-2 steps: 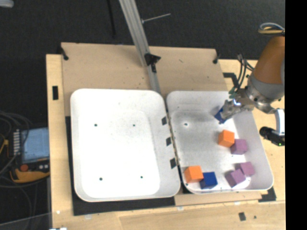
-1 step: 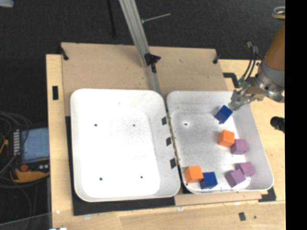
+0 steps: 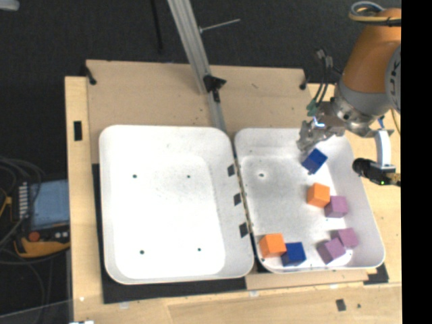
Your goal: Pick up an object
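Observation:
My gripper hangs over the far part of the right bin, reaching in from the right. A blue cube sits right at its tip, touching or just below it; I cannot tell whether the cube is gripped or resting on the bin floor. An orange cube and a purple cube lie side by side a little nearer the front. Along the bin's front edge are another orange cube, a second blue cube and two purple cubes.
The left bin lies beside the right one, with small clips along the shared edge. A slanted metal pole rises behind the bins. The arm's grey and orange body stands at the right bin's far right corner.

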